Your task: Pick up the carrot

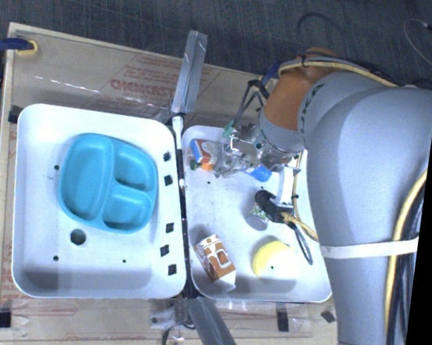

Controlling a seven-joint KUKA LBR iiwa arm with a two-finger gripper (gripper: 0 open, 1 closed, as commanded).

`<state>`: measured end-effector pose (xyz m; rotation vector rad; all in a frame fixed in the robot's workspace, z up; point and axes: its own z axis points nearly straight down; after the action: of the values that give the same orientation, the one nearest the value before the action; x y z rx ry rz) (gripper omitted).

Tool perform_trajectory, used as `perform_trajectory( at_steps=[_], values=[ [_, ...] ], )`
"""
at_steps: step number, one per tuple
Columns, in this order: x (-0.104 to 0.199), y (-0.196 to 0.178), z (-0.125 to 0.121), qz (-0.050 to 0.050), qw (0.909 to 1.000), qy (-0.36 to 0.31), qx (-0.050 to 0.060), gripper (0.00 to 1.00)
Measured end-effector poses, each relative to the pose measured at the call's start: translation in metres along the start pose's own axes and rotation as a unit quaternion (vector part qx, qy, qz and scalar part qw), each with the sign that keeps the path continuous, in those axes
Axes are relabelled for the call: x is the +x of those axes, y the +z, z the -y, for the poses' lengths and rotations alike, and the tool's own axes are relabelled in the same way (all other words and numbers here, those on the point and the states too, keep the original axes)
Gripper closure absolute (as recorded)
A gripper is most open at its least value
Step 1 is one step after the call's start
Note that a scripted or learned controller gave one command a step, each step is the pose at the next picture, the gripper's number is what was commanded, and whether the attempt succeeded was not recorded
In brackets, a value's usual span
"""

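End effector (pixel 230 152) position: low over the far left corner of the right bin (pixel 307 292), at the end of the grey arm (pixel 358 171) reaching in from the right. The carrot (pixel 204 158), a small orange item, lies in that same corner beside a blue object (pixel 196 149), close against the bin wall. The end effector sits just beside or touching it; exact contact cannot be resolved. Whether the end effector is spread or closed cannot be told from this view, so no grasp is confirmed.

Judgement: the corner placement limits approach room, since the wall and the blue object crowd the carrot, which likely explains the steep wrist descent.

Other contents: a yellow ball (pixel 271 258) and a small brown-and-white carton (pixel 215 259) near the front edge, well apart from the carrot. The left bin (pixel 30 262) holds a blue divided tray (pixel 109 181).
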<state>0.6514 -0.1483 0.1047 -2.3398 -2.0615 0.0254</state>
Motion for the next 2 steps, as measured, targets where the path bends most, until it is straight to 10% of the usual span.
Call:
perform_trajectory(
  at_steps=[1, 2],
  values=[
    [-0.003, 0.0, 0.0, 0.002, 1.0, 0.001, -0.002, 0.0],
    [0.003, 0.013, -0.006, 0.001, 0.9998, -0.019, -0.011, 0.0]
  ],
)
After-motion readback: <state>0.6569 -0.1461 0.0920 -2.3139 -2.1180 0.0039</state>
